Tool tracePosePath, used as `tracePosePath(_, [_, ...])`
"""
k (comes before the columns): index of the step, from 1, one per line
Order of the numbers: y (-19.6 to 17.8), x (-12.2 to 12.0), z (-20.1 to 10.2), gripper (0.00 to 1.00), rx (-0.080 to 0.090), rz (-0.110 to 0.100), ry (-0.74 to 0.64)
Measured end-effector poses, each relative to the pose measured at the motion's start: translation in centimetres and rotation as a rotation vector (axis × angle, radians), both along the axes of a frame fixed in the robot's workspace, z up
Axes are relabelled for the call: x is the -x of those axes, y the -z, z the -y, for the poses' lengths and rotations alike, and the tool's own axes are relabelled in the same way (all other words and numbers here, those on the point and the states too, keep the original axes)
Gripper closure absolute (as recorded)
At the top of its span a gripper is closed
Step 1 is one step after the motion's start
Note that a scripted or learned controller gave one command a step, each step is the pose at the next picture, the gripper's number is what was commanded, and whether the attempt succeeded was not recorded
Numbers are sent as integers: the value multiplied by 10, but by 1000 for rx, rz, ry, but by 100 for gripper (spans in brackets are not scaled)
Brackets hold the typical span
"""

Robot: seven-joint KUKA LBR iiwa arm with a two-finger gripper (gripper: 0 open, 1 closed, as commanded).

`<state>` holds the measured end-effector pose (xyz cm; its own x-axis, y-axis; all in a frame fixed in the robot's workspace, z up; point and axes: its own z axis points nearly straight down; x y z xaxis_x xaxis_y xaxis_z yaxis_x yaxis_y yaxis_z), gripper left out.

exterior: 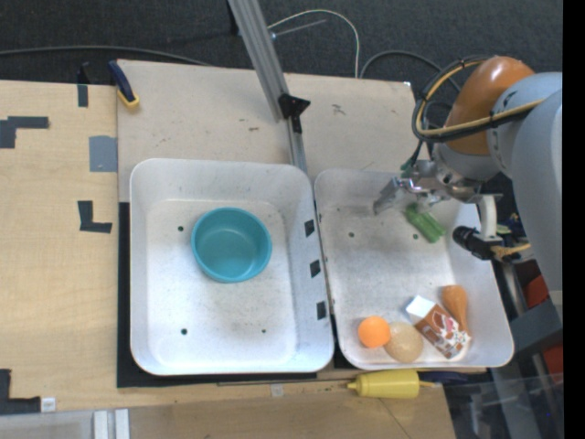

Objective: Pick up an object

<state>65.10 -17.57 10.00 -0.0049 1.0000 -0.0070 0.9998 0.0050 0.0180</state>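
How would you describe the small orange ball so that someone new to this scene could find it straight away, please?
Start at the right-hand bin, the one without the teal bowl. Go to its near edge, where several small items cluster. The orange ball sits leftmost there, beside a pale beige lump; it is the cluster's one round, plain bright orange item.

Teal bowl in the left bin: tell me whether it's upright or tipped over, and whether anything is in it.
Upright and empty. The teal bowl sits mouth-up on the floor of the left bin, its round rim whole and its bare inside showing.
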Motion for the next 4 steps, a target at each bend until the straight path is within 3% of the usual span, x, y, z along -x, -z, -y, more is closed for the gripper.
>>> tracePosePath(1, [-11,-1,-1,100,0,3,-2])
tracePosePath(2, [-72,5,-2,100,-6,-14,3])
tracePosePath(4, [-173,-11,-6,100,-5,-13,2])
